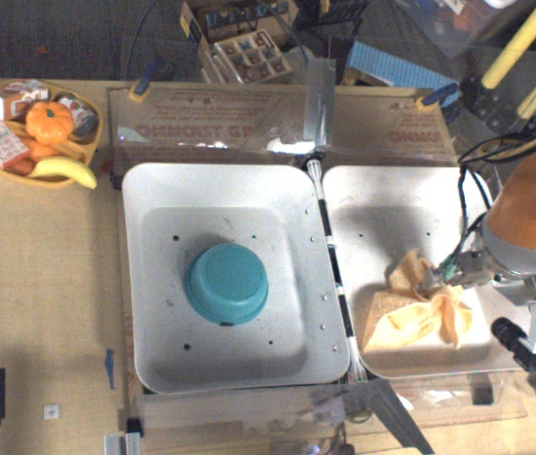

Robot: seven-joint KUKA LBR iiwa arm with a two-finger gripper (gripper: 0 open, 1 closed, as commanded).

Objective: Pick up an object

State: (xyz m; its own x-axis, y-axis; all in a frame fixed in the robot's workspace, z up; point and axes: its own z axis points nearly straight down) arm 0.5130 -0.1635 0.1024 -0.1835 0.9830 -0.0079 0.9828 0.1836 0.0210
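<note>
Two white bins sit side by side on the bench. The left bin (154,207) holds a teal bowl (228,283), upside down, approx. in the middle of its floor. The right bin (381,197) holds a tan cloth (410,318), crumpled, at the front near the bin's front wall. The arm (524,226) reaches in from the right, orange band above the wrist. The gripper (435,275) is low over the cloth's upper-right folds, at or v. close to the fabric; contact can't be told, nor its opening or any grasp. Top left, a yellow dish (2,159) w/ toy food incl. a banana (64,171).
</note>
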